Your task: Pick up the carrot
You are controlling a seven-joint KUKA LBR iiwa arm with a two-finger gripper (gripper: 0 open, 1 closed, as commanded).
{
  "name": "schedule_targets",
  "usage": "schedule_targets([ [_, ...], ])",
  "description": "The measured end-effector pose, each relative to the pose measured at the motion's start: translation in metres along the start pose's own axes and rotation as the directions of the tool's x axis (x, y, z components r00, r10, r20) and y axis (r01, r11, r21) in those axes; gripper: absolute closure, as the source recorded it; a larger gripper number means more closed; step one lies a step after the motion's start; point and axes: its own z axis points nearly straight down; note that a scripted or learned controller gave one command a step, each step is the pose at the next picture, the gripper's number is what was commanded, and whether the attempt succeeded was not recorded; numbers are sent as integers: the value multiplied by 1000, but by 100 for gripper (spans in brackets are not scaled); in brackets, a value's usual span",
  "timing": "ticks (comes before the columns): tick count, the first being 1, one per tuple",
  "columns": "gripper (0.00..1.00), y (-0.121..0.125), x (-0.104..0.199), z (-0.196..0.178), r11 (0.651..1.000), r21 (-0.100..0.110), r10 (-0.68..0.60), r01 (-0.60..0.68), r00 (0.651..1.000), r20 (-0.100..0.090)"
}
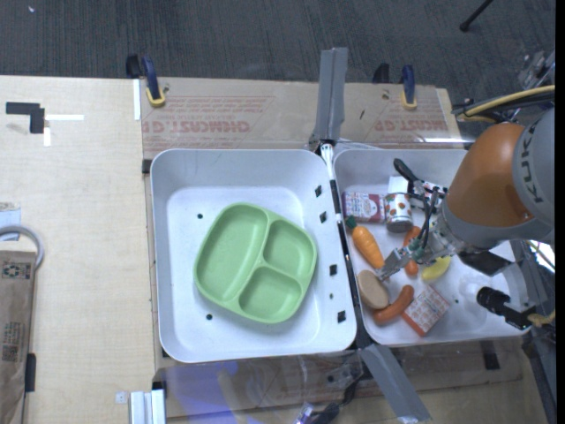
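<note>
Your claw [404,256], whose grip I cannot tell, hovers in the right bin [468,329], the small orange carrot [367,246] lying just to its left; it looks like light, stiff, smooth plastic, so pinch across its thick middle.

One fixed overhead camera, slanted down on both white bins [168,263], arm [494,188] entering from right.

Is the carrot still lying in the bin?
Yes. The carrot lies flat in the right bin, beside the gripper, not between its fingers.
</note>
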Motion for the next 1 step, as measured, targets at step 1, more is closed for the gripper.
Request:
schedule_targets([
  [1,0,58,-13,-1,1000,-1,31,-31,1000,1],
])
